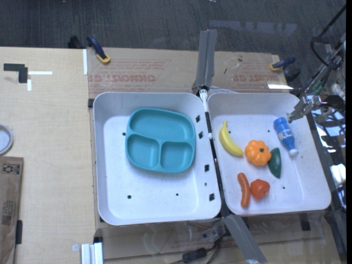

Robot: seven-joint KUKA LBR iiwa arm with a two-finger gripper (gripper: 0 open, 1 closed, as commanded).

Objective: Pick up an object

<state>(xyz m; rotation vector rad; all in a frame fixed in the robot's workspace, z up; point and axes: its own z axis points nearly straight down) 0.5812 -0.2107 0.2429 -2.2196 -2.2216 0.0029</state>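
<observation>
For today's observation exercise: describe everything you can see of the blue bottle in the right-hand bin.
The blue bottle is small, plastic-looking, with a white label band and a white cap. It lies on its side on the floor of the right bin, near the far right corner, cap pointing toward the near right. It lies apart from the other toys; the green pepper is nearest.

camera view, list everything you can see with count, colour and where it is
bins: 2, white, side by side on the bench
divided plate: 1, teal, in the left bin
banana: 1, yellow, right bin, left part
pumpkin: 1, orange, right bin, middle
bottle: 1, blue with white cap, right bin, upper right
green vegetable: 1, dark green, just right of the pumpkin
tomato: 1, red, right bin, near front
carrot: 1, orange-red, just left of the tomato
clamps: 2, blue and yellow, behind the bins
gripper: 1, metallic, at the right bin's upper right corner
</observation>
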